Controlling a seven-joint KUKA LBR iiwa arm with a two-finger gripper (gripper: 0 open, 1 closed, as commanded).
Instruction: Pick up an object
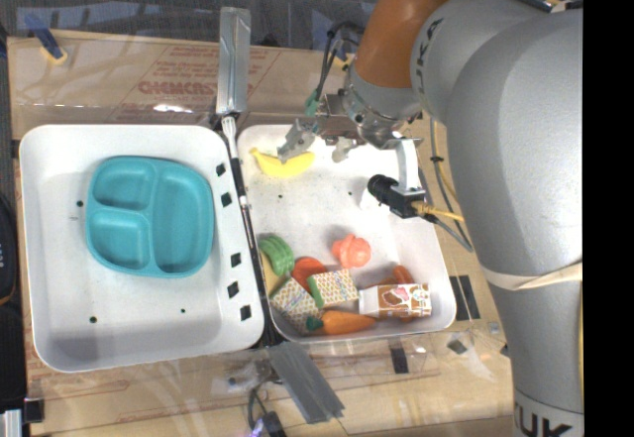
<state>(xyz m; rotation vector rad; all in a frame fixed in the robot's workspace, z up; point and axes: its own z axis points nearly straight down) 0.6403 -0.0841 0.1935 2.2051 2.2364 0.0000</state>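
Banana [282, 163] lies at the far end of the right bin [428, 245], gripper [319, 140] low beside it, fingers spread and empty, so you're likely lining up a grasp.

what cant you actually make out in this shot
- Gripper in the camera view: the fingertips are small and blurred above the banana, so contact cannot be told.
- Right bin: the arm covers its far right corner.
- Toy food pile: pieces overlap, hiding lower ones.
- Carton: print too small to read.
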